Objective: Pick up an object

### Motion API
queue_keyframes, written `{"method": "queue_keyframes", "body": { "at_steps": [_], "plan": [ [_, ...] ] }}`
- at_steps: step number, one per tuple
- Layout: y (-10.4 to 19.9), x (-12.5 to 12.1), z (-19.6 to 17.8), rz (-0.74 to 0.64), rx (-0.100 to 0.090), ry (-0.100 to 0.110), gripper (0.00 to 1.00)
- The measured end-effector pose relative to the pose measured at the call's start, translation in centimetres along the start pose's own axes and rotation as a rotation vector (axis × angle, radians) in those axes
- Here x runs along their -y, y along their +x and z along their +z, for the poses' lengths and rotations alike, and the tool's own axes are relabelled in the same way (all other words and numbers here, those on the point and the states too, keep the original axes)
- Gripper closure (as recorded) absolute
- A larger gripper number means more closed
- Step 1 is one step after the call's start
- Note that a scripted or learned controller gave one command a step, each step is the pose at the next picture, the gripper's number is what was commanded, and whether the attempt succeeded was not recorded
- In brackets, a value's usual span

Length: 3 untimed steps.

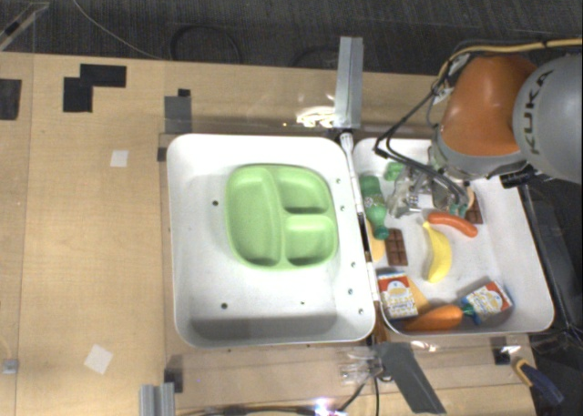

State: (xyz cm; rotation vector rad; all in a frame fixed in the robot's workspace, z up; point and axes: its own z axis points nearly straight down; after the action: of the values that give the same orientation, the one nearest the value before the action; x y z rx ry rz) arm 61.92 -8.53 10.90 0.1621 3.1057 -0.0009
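Arm (510, 114) cut off at 3 o'clock edge; its wrist hides right bin's (537, 305) 12 o'clock rim.

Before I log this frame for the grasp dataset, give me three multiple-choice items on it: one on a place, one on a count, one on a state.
1. Where does the green divided tray lie?
A. in the left bin
B. in the right bin
C. on the bare bench

2. How many compartments does the tray show?
A. one
B. three
C. six

3. How does the banana stand relative to the gripper?
A. lifted clear of the bin
B. lying on the bin floor, apart from the gripper
C. resting in the tray

Answers: 1 A, the tray sits inside the left bin's walls. 2 B, one long section and two smaller ones. 3 B, the banana lies flat below the gripper in the picture, beside the orange sausage.
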Motion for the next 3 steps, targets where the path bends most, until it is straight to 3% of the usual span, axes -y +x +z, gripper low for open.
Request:
{"method": "queue_keyframes", "body": {
  "at_steps": [1, 2, 3],
  "plan": [
    [2.6, 7.2, -6.8, -0.163, -0.018, 0.002, 1.00],
    [2.7, 7.0, -6.6, -0.166, -0.021, -0.001, 0.00],
    [3.4, 4.7, 1.8, -0.217, -0.016, 0.000, 0.00]
  ]
}}
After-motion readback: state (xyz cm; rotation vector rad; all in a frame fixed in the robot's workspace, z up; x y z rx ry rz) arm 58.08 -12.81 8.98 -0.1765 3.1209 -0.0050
